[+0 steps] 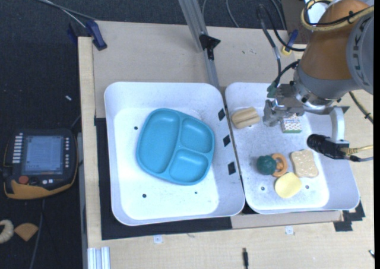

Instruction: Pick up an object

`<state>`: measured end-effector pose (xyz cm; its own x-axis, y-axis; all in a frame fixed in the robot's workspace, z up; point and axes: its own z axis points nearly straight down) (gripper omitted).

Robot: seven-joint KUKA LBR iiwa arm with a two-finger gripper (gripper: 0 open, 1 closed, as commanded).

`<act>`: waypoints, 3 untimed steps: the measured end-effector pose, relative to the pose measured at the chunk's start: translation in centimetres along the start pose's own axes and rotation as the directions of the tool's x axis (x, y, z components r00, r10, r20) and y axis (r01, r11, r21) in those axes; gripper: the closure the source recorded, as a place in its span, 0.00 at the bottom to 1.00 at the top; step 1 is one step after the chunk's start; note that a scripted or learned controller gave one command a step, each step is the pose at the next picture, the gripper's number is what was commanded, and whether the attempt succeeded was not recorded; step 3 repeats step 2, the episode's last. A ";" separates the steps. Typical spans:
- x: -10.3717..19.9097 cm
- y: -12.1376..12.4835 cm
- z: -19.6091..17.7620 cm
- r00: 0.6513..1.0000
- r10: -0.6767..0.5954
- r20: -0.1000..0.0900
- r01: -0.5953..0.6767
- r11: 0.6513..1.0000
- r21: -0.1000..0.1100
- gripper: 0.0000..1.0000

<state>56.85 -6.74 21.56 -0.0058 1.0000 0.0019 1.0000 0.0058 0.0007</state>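
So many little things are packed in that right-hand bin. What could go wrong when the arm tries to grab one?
The gripper sits right beside the tan roll, so a slightly off descent might shove it instead of catching it. The teal ball, orange ring, toast slice and yellow piece lie clustered together, so reaching for one could knock or snag its neighbours. The roll also lies near the bin wall, which may block a finger.
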 end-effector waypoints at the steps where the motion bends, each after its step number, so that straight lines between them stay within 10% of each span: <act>1: 5.9 0.8 -1.1 1.000 -0.002 0.000 0.002 1.000 -0.002 1.00; 3: 11.2 1.9 -1.8 1.000 0.000 0.000 0.000 1.000 -0.001 1.00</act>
